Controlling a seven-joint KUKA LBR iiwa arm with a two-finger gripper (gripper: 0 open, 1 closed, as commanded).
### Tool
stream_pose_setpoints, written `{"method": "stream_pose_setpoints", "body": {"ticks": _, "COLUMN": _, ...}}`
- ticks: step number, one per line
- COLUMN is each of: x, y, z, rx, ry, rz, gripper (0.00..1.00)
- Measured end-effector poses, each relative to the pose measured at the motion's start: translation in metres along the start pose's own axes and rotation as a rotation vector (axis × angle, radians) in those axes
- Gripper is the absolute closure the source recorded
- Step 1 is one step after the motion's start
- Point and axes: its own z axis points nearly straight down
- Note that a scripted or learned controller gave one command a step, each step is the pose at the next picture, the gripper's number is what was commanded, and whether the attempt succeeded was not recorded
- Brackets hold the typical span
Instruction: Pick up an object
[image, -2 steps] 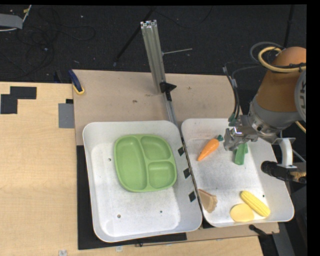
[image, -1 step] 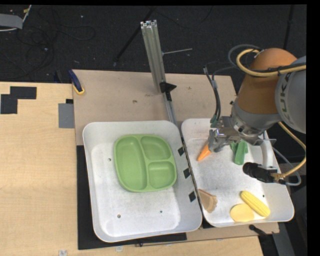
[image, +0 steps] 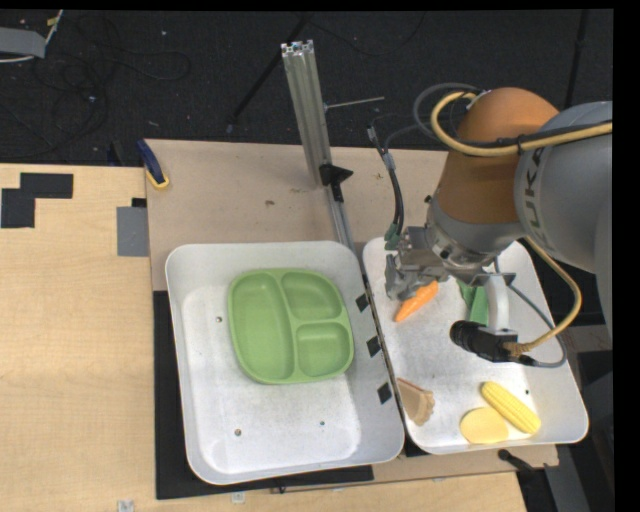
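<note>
**Carrot at the gripper, right bin**

Carrot (image: 416, 300), orange and tilted, lies toward ten o'clock in the right bin (image: 560, 425), directly under the gripper (image: 408, 282); whether the jaws are wide, narrow or closed on it cannot be told. At five o'clock in that bin sit a yellow corn cob (image: 509, 405) and a yellow slice (image: 484, 427), touching. A green divided plate (image: 291, 325) rests in the left bin (image: 200, 420).
</note>
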Motion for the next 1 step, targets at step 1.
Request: {"method": "stream_pose_setpoints", "body": {"ticks": 1, "x": 0.0439, "y": -0.0021, "z": 0.0129, "rx": 0.003, "ry": -0.001, "rz": 0.002, "gripper": 1.00}}
